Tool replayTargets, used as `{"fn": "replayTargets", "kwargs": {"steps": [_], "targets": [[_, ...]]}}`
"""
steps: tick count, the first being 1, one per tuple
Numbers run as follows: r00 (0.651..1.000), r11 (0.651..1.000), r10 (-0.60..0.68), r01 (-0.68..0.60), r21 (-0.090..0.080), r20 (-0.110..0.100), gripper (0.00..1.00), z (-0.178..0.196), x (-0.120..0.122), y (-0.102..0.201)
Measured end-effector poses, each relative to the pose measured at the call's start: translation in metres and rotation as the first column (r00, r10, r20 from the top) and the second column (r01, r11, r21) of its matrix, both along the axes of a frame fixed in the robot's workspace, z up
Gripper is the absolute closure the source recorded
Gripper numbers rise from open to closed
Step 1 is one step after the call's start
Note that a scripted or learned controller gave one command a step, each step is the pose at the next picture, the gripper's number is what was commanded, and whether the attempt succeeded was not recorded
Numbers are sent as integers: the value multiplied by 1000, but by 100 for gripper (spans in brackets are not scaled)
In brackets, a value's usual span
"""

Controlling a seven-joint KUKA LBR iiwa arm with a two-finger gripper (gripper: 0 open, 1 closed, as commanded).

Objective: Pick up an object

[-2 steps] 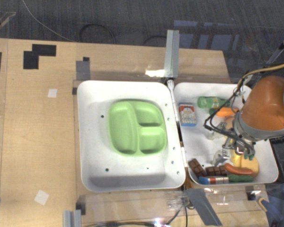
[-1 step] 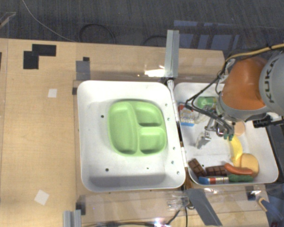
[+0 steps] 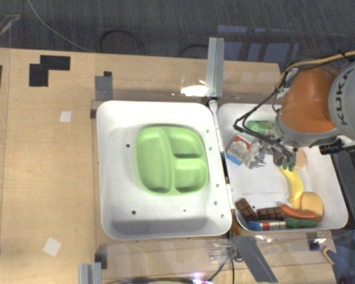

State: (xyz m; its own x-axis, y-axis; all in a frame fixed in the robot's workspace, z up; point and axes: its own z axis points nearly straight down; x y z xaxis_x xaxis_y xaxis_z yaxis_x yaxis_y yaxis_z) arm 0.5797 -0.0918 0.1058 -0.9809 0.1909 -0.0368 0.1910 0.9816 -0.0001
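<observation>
My gripper [image 3: 265, 154] hangs low over the upper middle of the right bin [image 3: 337, 215], under the orange band of the arm [image 3: 307, 102]. Just to its left lies a small red, white and blue packet [image 3: 239, 149], close to the fingers; whether they touch it I cannot tell. A green object [image 3: 259, 125] lies behind the gripper, partly hidden by the wrist. A yellow banana [image 3: 294, 182] lies just below and to the right of the gripper.
Along the right bin's front wall lie a brown chocolate bar [image 3: 247, 208], a blue and red marker [image 3: 266, 224], a hot dog in a bun [image 3: 305, 209] and a green piece [image 3: 300, 222]. The left bin [image 3: 112, 158] holds a green divided plate [image 3: 170, 159].
</observation>
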Motion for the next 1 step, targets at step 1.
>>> {"fn": "replayTargets", "kwargs": {"steps": [1], "targets": [[968, 969, 249, -249, 1, -18, 100, 161, 0, 1]]}}
